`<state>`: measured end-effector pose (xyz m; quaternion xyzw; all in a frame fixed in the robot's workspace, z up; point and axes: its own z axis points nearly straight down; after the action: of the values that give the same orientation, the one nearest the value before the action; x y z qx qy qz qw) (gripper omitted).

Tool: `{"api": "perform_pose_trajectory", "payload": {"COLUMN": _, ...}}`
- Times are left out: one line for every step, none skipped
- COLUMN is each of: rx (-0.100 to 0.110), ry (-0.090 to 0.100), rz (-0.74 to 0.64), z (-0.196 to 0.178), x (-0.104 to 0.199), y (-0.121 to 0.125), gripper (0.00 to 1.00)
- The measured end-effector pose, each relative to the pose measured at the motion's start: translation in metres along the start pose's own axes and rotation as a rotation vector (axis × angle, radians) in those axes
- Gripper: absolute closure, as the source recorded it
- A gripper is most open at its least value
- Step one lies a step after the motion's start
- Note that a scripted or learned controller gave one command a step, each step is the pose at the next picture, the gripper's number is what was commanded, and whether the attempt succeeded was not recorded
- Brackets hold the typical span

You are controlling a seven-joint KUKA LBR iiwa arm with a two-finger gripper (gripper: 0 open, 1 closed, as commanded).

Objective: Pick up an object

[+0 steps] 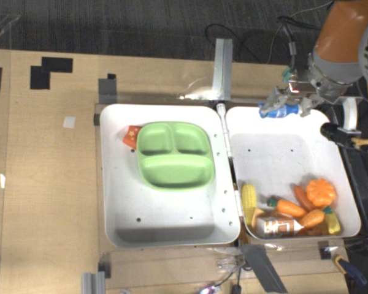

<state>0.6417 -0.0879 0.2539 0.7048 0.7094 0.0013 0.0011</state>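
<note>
end effector (292,98) at right bin's (294,143) far rim, grip state unclear | blue object (281,110) beneath | risk: rim collision, toys (294,210) far away

Two white bins sit side by side on a wooden bench (43,182), the left bin (119,219) at 9 o'clock of the right bin (276,146). Black blocks (49,71) lie at the bench's 10 o'clock corner.
</note>
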Motion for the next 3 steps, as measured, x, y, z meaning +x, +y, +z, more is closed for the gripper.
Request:
{"api": "perform_pose_trajectory", "payload": {"rx": 0.0, "ry": -0.001, "rz": -0.082, "z": 0.053, "x": -0.004, "y": 0.028, "gripper": 0.0}}
{"api": "perform_pose_trajectory", "payload": {"rx": -0.002, "ry": -0.001, "rz": -0.378, "z": 0.093, "x": -0.002, "y": 0.028, "gripper": 0.0}}
{"api": "perform_pose_trajectory", "payload": {"rx": 0.021, "ry": 0.006, "rz": -0.604, "z": 0.164, "x": -0.018, "y": 0.023, "gripper": 0.0}}
